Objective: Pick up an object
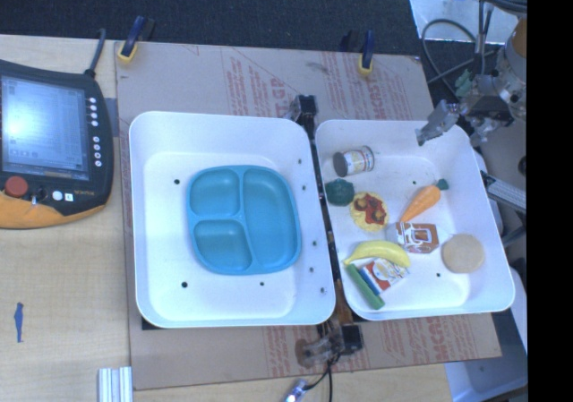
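Objects: a small can (354, 161) on its side, a dark green lump (339, 192), a pizza-like piece (369, 209), a carrot (422, 202), a small carton (418, 236), a banana (379, 252), a green marker (364, 286), a flat packet (387, 273) and a tan round disc (463, 253), all loose in the right bin.
Right bin (488, 300): white, shallow, centre-right of the frame, touching the left bin along its inner edge.
End effector (439, 123): at the upper right, over the right bin's far corner, above the objects and holding nothing; whether its fingers are spread or closed cannot be told.
Left bin (157, 302): white, mid-frame, with a blue divided plate (243, 218) lying in it.
Worktop (54, 302): a control tablet (52, 144) lies at the left edge.
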